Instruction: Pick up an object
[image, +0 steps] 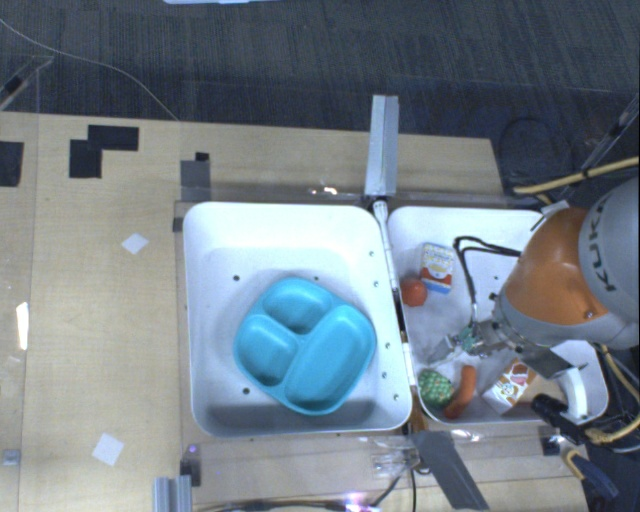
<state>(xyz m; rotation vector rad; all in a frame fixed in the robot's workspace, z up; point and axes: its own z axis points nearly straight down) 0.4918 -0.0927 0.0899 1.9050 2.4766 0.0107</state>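
Note:
My gripper (470, 342) hangs low in the right bin (465, 228), under the grey arm with its orange band (552, 275). Just below the gripper lie an orange carrot-like piece (463, 389) and a green round item (434, 386). A red tomato-like ball (413, 293) rests by the bin's left wall. A small carton with a white and orange label (436, 266) lies farther back. A white and red packet (509, 387) sits to the right of the carrot piece. The arm hides part of the bin floor.
The left bin (215, 240) holds a blue three-compartment plate (304, 344). A metal divider post (382, 145) stands between the bins at the back. Black cables run along the arm at right.

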